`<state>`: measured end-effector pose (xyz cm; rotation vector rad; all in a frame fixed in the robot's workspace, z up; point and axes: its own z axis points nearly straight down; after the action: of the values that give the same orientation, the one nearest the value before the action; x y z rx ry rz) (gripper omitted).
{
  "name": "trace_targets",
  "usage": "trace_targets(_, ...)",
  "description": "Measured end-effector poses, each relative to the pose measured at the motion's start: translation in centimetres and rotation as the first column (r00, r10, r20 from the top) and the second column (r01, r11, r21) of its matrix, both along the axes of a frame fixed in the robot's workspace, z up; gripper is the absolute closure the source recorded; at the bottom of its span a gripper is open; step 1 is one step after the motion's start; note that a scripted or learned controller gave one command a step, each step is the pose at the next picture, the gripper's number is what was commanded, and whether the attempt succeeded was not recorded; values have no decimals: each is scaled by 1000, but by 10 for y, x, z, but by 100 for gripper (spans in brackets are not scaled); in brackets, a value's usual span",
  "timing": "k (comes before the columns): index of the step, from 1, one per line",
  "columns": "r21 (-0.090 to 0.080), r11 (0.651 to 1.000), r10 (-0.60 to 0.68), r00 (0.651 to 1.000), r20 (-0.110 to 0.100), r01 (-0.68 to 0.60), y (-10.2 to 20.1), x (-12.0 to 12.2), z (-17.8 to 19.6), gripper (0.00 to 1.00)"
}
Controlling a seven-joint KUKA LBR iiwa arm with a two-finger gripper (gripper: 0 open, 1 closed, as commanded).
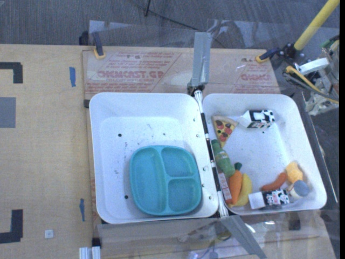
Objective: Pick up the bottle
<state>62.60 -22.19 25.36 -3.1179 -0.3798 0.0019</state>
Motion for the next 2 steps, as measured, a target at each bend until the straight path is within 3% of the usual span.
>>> trace_targets(1, 0, 999, 43, 999, 1, -43, 26, -15, 182, 100)
trace_targets(2, 1, 998, 57, 998, -1, -57, 17, -63, 26, 100)
